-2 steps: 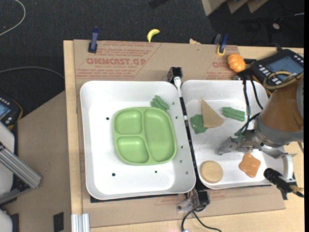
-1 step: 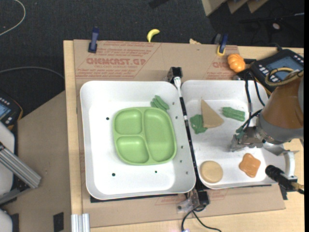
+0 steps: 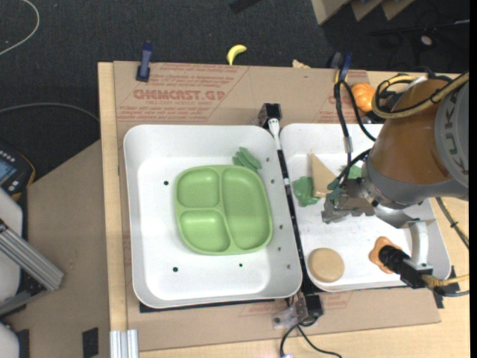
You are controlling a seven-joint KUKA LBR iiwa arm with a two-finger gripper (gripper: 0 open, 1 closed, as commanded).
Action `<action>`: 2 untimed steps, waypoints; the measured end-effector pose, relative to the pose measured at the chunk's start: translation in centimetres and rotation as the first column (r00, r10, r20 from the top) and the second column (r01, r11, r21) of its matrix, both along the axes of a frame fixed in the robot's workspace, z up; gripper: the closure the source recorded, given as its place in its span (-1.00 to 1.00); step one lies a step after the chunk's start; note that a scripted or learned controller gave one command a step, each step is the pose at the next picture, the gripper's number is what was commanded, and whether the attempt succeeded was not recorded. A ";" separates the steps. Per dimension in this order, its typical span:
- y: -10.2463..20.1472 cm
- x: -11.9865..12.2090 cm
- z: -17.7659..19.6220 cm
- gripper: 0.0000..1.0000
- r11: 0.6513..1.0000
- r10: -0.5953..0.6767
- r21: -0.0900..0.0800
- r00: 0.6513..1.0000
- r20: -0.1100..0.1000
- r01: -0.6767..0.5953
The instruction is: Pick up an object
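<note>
My gripper (image 3: 337, 206) hangs low over the right bin (image 3: 358, 280), near its left-middle. Just left of it lies a small green leafy piece (image 3: 303, 190), and a tan wedge (image 3: 322, 171) rests beside that, towards the back. A round tan biscuit (image 3: 326, 264) sits at the bin's front left. An orange piece (image 3: 380, 249) lies at the front right, partly covered by the wrist. The arm hides much of the bin's right side. I see nothing between the fingers.
The left bin (image 3: 149, 274) holds a green divided plate (image 3: 222, 209) with a green leafy item (image 3: 247, 158) at its back right corner. A small orange object (image 3: 361, 94) and a yellow banana (image 3: 236, 52) lie beyond the bins at the back.
</note>
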State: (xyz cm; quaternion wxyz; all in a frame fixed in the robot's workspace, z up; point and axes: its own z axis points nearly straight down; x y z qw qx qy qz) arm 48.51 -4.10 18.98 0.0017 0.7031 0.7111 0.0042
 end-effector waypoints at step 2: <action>9.6 -0.2 24.6 1.00 1.000 -0.007 0.000 1.000 0.012 0.007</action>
